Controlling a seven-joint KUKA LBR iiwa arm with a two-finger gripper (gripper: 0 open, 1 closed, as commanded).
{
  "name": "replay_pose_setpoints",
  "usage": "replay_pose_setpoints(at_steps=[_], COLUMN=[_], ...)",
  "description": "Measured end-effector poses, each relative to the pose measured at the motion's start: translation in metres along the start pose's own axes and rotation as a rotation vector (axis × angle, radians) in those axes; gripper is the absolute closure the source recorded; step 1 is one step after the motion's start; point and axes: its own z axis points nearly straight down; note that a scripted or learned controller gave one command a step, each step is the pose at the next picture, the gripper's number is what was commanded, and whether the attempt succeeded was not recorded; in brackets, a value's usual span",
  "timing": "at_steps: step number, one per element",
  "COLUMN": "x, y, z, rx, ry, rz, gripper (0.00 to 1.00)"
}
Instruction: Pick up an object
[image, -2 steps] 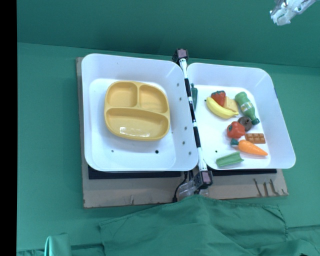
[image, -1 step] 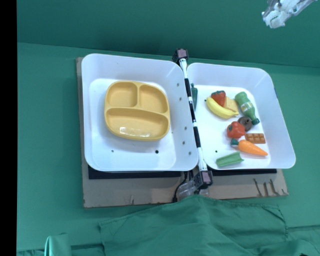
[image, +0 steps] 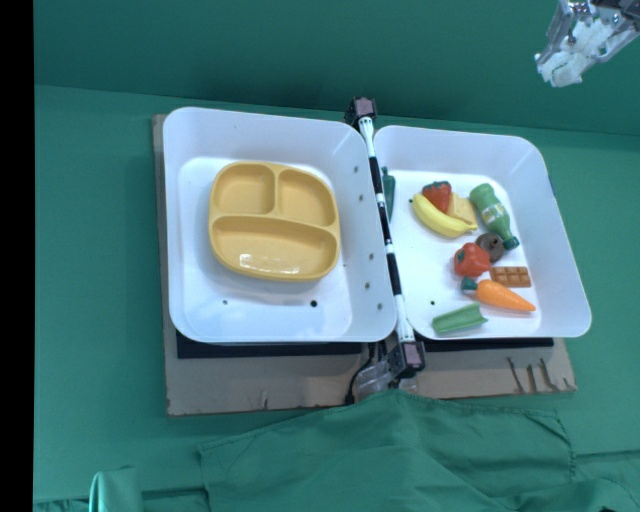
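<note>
At far right the gripper (image: 578, 48) is parked above the bins, jaw state indiscernible; descent toward the banana (image: 440, 217) is needed.

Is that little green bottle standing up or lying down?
Lying down. The green bottle rests flat on the right bin's floor, cap toward the near side, beside the banana.
</note>
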Motion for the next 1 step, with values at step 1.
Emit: replay_pose_setpoints(at_steps=[1], x=[0.0234], y=[0.0678], z=[0.002], rx=[-0.004], ry=[-0.002], rz=[-0.001], gripper=[1.0])
